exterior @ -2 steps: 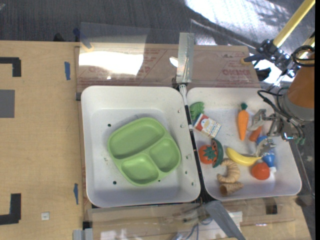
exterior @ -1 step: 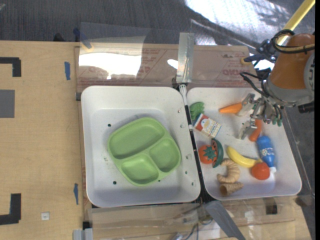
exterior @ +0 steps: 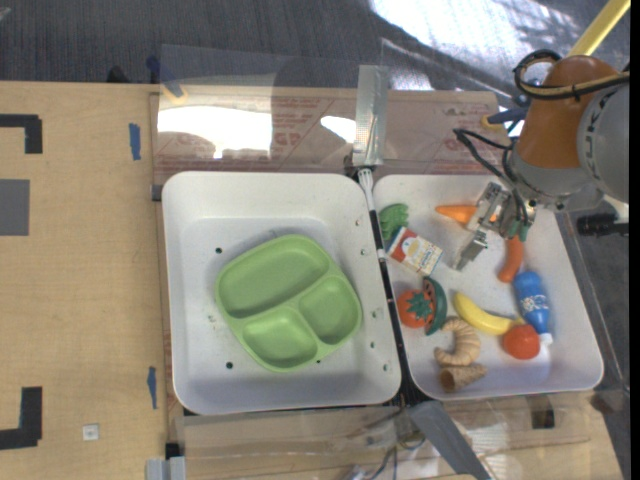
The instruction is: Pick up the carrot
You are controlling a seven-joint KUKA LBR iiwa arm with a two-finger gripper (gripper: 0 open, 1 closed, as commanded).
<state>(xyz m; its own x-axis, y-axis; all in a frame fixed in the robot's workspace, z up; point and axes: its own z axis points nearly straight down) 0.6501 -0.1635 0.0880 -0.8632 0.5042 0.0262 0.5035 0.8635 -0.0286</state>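
Wooden tabletop (exterior: 80, 298), right bin (exterior: 580, 368) cluttered. I saw the carrot (exterior: 456, 213) lying just left of the fingers (exterior: 484, 230), long axis crosswise, tip leftward. Fingers apart, holding nothing.

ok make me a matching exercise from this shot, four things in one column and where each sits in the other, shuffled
Things:
1. green tray
2. banana
3. carrot
4. blue bottle

Places:
A. right bin, just under the end effector, near the far right wall
B. left bin, about in the middle
C. right bin, by the right wall, just behind the red ball
D. right bin, near its middle, right of the strawberry

Pairs: 1-B, 2-D, 3-A, 4-C
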